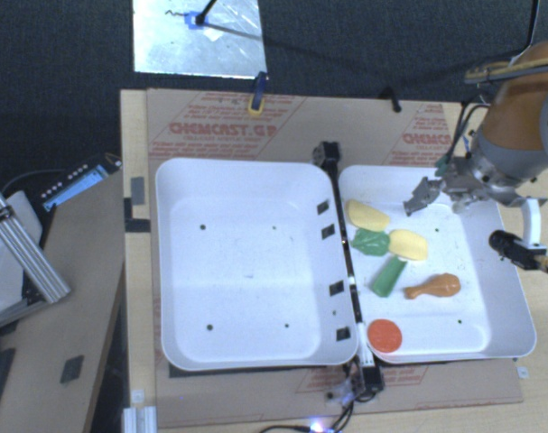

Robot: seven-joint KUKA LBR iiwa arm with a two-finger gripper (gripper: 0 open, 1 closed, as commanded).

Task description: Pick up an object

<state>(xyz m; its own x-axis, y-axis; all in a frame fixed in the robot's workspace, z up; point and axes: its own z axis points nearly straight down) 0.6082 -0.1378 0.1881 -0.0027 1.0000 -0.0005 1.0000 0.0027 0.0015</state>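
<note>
Two white bins (246, 269) are seen. Beside the orange-red disc (385, 336) lie a brown drumstick (433, 286), a green cylinder (388, 275), a green leaf (370, 241) and two yellow pieces (368, 215).

Yellow clamp (255, 104) on brown printed board (228, 124), beneath foil sheet (199, 23).

This is a robotics lab set up for testing. Two shallow white bins (246, 260) sit clamped side by side on a cardboard sheet (224, 124) printed with a brand name, laid over the bench (75, 242). Dark carpet fills the top of the frame, aluminium framing (21, 251) stands at the left edge, and a grey and orange robot arm (517, 115) enters at upper right.
</note>
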